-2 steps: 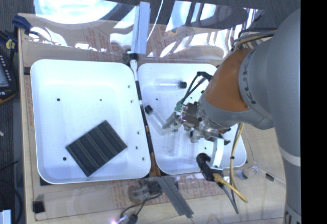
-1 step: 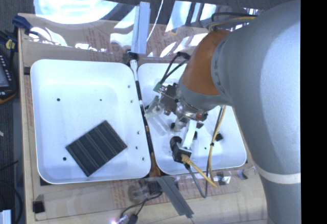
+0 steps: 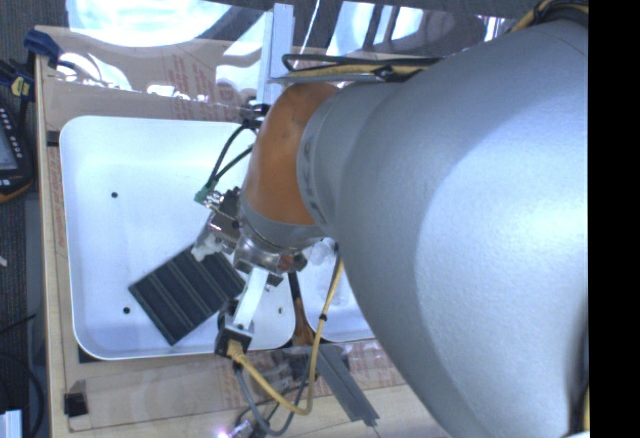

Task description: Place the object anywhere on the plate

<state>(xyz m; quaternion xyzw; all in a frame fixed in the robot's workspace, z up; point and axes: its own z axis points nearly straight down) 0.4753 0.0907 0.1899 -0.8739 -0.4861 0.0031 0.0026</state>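
Overhead, slanting down onto the bin [image 3: 110, 246]

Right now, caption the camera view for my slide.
Grey arm reaches over the left white bin, its wrist beside a dark ribbed slab lying askew near the bin's front wall.

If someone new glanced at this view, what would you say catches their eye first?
The huge grey arm swamps the right half of the view, with its orange band near the centre. Just left of its wrist, a dark ribbed slab lies askew in the left white bin, close to the front wall.
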